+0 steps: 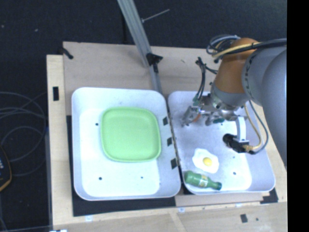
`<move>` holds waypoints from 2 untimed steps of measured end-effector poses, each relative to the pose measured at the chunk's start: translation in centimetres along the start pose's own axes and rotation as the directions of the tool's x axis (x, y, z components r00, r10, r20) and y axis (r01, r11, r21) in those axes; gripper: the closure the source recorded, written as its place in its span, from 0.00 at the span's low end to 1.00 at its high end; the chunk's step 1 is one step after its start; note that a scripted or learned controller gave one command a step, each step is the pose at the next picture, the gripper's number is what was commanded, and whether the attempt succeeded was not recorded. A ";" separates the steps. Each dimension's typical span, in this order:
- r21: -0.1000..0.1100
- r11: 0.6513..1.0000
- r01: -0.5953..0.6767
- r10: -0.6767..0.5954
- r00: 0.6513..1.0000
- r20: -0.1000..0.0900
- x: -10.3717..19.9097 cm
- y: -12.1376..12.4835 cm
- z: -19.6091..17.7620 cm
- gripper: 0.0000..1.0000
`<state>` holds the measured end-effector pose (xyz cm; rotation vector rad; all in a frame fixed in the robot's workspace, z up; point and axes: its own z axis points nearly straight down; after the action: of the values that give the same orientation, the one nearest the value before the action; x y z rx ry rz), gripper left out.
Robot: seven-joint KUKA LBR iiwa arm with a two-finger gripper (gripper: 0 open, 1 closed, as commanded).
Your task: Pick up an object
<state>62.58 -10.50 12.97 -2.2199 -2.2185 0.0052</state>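
Observation:
My gripper (199, 120) hangs over the upper part of the right bin (258, 178), below the orange wrist band. Its fingers (187, 118) stand apart, open, with only bare bin floor between them. A toy fried egg (206, 161) lies on the bin floor below the gripper, apart from it. A small green bottle (203, 180) lies on its side at the bin's front edge, just under the egg. The left bin (87, 144) holds a square light-green plate (130, 134) lying flat.
A grey slanted pole (137, 28) runs from the top of the view down to the gap between the bins. A black fitting with yellow cable (236, 143) hangs off the arm to the right of the egg. The wooden bench (96, 62) surrounds both bins.

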 end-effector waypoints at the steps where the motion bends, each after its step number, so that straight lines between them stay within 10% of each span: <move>1: -0.007 1.000 -0.002 0.002 1.000 -0.001 0.0 0.2 -1.4 1.00; 2: -0.009 1.000 0.000 0.000 1.000 0.000 -0.3 0.8 -5.9 1.00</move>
<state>63.40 -10.84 18.82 -2.2243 -2.2234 -0.0048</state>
